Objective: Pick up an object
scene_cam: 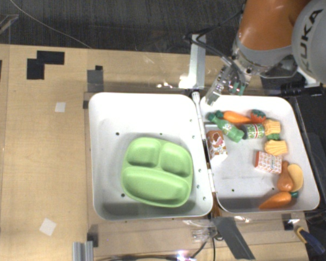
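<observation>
Toy food [250, 126] heaped in right bin [244, 186]; hand [221, 88] above its far-left corner, grip state unclear. Green tray [157, 171] in left bin [106, 124].

Arm over the right bin's far edge

Gripper [224, 87] hangs above the right bin [244, 192], which holds toy food, including a carrot [238, 117]; a green tray [157, 171] lies in the left bin [106, 124].

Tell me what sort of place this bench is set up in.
Most likely a robotics lab test bench, not a kitchen. A KUKA arm with its claw reaches over two white bins, the food pieces look like toys, and loose cables run across the dark floor behind.
</observation>
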Available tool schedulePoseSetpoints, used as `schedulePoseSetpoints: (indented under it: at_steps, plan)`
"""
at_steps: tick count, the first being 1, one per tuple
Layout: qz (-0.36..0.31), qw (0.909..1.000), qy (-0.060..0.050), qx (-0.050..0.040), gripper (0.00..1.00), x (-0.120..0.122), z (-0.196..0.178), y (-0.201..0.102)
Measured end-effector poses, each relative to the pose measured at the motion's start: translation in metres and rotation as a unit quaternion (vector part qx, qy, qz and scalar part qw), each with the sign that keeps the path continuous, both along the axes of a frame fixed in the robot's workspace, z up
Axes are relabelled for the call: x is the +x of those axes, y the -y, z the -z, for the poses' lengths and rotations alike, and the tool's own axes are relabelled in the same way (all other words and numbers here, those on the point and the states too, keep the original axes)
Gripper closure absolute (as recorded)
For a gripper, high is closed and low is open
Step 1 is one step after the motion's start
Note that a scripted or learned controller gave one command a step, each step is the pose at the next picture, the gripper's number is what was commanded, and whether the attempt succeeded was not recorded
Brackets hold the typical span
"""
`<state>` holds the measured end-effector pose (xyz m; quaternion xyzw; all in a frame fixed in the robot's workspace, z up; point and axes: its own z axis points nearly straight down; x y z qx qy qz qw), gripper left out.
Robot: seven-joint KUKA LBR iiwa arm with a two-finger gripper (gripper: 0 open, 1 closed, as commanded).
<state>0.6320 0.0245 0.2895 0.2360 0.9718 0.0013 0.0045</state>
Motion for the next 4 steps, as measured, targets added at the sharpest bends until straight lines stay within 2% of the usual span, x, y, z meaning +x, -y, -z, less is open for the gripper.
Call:
schedulePoseSetpoints:
  at_steps: [1, 2, 3, 4]
  plan:
    - [-0.003, 1.0, 0.002, -0.0003, 1.0, 0.002, -0.011, -0.001]
    - [-0.094, 0.9956, -0.003, -0.0011, 1.0, -0.01, -0.01, 0.051]
    - [-0.096, 0.9954, 0.0, -0.0008, 1.0, -0.008, -0.021, 0.049]
    - [0.126, 0.9921, -0.005, 0.0004, 1.0, -0.075, 0.009, 0.051]
